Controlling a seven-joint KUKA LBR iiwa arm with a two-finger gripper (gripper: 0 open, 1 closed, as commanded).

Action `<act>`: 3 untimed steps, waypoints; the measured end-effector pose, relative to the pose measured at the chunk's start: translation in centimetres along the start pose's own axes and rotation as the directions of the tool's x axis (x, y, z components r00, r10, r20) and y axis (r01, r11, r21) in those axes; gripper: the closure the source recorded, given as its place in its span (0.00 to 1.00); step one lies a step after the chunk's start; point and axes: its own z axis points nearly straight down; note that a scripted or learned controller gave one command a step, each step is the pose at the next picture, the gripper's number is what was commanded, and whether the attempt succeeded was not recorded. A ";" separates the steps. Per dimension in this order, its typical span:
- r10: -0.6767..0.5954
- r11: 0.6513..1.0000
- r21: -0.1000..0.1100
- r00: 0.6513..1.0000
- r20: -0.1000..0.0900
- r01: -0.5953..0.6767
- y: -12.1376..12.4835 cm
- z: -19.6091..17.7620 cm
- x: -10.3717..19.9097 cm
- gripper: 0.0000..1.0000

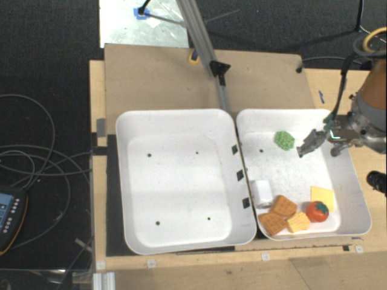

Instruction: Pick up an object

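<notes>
**Gripper parked over the right bin, nothing in it**

While the arm reaches in from the right, the gripper (320,142) sits over the upper right part of the right bin (357,222), with its two fingers (309,144) spread apart and pointing left. Nothing sits between them, so it isn't holding or touching any of the objects as far as I can see.

Closest thing to it is the green bumpy ball (284,140), just beside the left fingertip but with a clear gap of white bin floor between them.

Everything else is bunched up at the near end of the same bin, well apart from the gripper: a red tomato-looking toy (317,211), a yellow wedge (322,195) touching it from behind, a yellow waffle-ish square (298,222) to the tomato's left, and two brown waffle pieces (283,206) (273,223) next to that. A small white block (262,192) rests against the bin's left wall, just above the brown pieces.

The left bin (127,162) lies alongside, the two rims touching down the middle. Both bins rest on the tan bench (157,77).
</notes>
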 end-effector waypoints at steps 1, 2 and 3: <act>0.002 1.000 -0.004 1.000 0.001 -0.002 0.1 -0.2 0.0 0.00; 0.004 1.000 0.001 1.000 0.000 -0.004 0.5 4.1 -0.2 0.00; 0.005 1.000 0.001 1.000 0.000 -0.005 0.9 8.7 -0.9 0.00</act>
